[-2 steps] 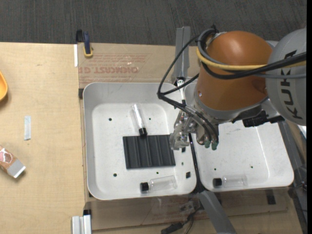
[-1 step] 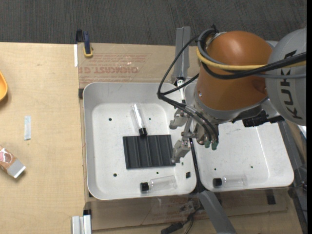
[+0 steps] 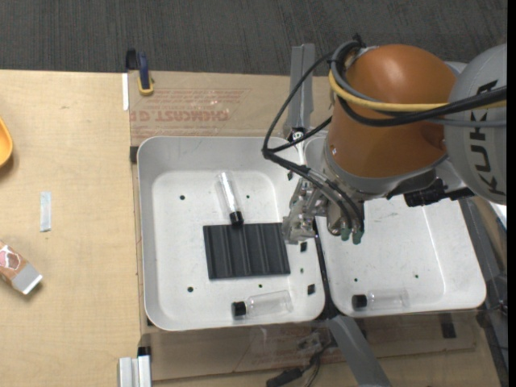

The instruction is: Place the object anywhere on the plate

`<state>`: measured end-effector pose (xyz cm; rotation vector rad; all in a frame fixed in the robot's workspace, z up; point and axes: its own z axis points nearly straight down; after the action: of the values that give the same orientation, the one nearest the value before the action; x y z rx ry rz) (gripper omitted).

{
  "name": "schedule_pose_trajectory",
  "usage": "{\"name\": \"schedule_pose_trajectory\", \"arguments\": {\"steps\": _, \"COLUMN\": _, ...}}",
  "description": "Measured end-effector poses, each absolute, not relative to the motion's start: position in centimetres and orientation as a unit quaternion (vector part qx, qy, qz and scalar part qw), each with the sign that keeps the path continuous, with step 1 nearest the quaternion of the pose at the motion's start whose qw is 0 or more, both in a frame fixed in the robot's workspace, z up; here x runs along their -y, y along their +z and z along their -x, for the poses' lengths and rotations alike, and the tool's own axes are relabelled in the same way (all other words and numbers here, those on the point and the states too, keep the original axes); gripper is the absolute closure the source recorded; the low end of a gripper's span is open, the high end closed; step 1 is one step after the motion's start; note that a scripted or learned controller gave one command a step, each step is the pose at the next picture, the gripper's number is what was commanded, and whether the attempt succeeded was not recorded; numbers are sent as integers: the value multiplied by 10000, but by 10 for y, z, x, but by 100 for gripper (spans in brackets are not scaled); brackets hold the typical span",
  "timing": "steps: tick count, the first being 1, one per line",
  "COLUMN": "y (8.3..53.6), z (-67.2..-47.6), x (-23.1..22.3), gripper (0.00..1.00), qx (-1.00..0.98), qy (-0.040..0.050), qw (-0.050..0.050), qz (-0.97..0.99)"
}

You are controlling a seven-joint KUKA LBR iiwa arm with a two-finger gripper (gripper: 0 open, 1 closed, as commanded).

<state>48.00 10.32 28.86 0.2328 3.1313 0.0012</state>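
Note:
A black ribbed plate lies flat in the left bin, near its middle. A clear tube with a black cap rests just above the plate's top edge, its cap touching or nearly touching the plate. Another clear vial with a black cap lies by the left bin's front wall, below the plate. A third clear vial lies at the front of the right bin. My gripper hangs over the divider between the bins, just right of the plate's upper right corner. I see nothing held in it.
The arm's orange band and grey body cover the right bin's back left part. Cables loop above the wrist. On the wooden bench left of the bins lie a small pale strip and a wrapped item.

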Motion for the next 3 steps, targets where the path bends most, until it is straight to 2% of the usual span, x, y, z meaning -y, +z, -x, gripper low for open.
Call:
{"name": "schedule_pose_trajectory", "arguments": {"steps": 1, "y": 297, "z": -479, "x": -78, "gripper": 100, "qx": -10000, "qy": 3, "qw": 17, "qz": 59}}
{"name": "schedule_pose_trajectory", "arguments": {"steps": 2, "y": 230, "z": -493, "x": -156, "gripper": 100, "qx": -9997, "qy": 1, "qw": -4, "qz": 238}}
{"name": "schedule_pose_trajectory", "arguments": {"steps": 3, "y": 236, "z": -489, "x": -173, "gripper": 100, "qx": -9215, "qy": 11, "qw": 10, "qz": 3884}}
